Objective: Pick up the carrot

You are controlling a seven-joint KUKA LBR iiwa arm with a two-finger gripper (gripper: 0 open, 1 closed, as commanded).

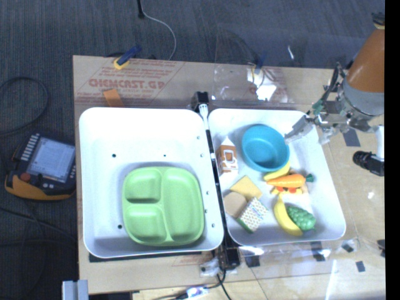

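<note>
The carrot (287, 181) is orange with a green tip pointing right. It lies flat in the right bin (331, 192), just below the blue bowl (265, 147) and against a yellow banana-like piece (277, 172). My gripper (310, 129) hangs over the bin's upper right corner, above and to the right of the bowl. It is well apart from the carrot and nothing shows in it. The arm's orange band (369, 58) is at the right edge.
The right bin also holds a small carton (227, 159), a tan bread slice (245, 186), a patterned box (253, 215), a banana (284, 219) and a green bumpy item (302, 218). A green divided plate (164, 205) lies in the left bin (100, 142).
</note>
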